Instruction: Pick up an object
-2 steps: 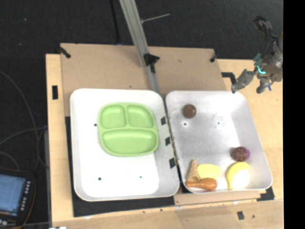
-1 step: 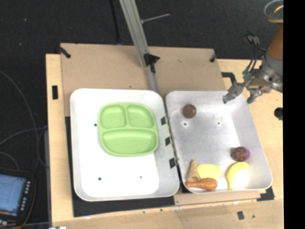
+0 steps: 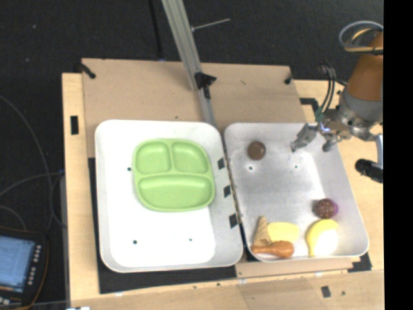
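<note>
Two shallow white bins sit side by side on the table [image 3: 161, 89], the left bin [image 3: 110, 192] and the right bin [image 3: 290, 173] touching along their inner edges. A green divided plate [image 3: 173, 175] with three compartments lies flat in the upper half of the left bin. Six small objects lie in the right bin: a brown ball [image 3: 257, 150] near the far left corner, apart from the others; a dark purple ball [image 3: 325, 207] toward the near right; a yellow-white round fruit [image 3: 322, 237] just below it at the near right corner; a yellow block [image 3: 283, 232] beside that fruit; a tan wedge [image 3: 262, 230] touching the block's left side; and an orange carrot-like piece [image 3: 274, 250] lying along the near rim. The arm [image 3: 366, 76], grey with an orange band, enters from the right, and the hand [image 3: 315, 137] hovers over the far right part of the right bin, well apart from every object. Its two fingers point down and are spread apart, with nothing between them. A slanted metal pole [image 3: 184, 41] rises from the far edge of the table between the bins.
</note>
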